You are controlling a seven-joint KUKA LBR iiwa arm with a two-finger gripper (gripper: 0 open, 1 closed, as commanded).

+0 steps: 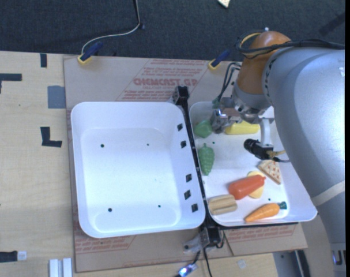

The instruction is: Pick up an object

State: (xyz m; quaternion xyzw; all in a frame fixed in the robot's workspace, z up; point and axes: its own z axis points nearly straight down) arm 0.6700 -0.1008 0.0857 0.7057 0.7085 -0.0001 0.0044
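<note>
My gripper point(219, 120) is low over the far left corner of the right bin point(304, 203). Right beside it on the left lies a small green piece point(202, 129), touching or nearly touching it. A yellow piece point(242, 129) lies just to its right, partly under the wrist. Nothing shows held in the gripper. Further forward in the same bin lie a green pepper point(206, 158), a red pepper point(246, 185), a cracker-like wedge point(271, 171), a tan bun point(222, 203) and an orange carrot point(263, 212).
The left bin point(82, 154) adjoins the right one along a shared wall with black clips point(189, 178). The grey arm point(313, 108) covers the right bin's far right side. Cables run along the bench's back edge.
</note>
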